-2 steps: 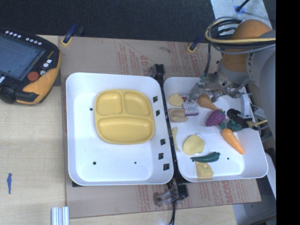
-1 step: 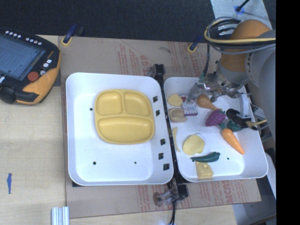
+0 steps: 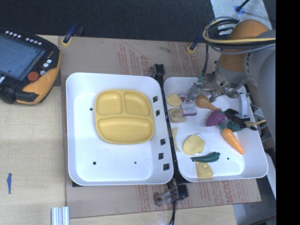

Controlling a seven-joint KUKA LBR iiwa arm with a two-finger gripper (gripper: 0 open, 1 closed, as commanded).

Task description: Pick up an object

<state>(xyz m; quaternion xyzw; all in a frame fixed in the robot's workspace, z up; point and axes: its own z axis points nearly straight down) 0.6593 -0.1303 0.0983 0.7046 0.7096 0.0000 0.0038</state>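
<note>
- Nearest to the camera, at the front of the right bin [image 3: 253, 172], a pale yellow cheese-like piece [image 3: 204, 169], a dark green pepper [image 3: 207, 157] and a round yellow piece [image 3: 193, 144] are seen lying free.
- Further in, an orange carrot [image 3: 233, 141] and a purple toy [image 3: 215, 118] are found, untouched.
- On the left, a yellow divided plate [image 3: 124, 116] is placed in the left bin [image 3: 79, 168].
- At the far side of the right bin, the gripper [image 3: 206, 89] is lowered close to a second carrot [image 3: 207, 102] and a small printed box [image 3: 188, 108]; whether it is wide or narrow cannot be told.
- No object is seen lifted, so the pick is judged as not yet done.
</note>
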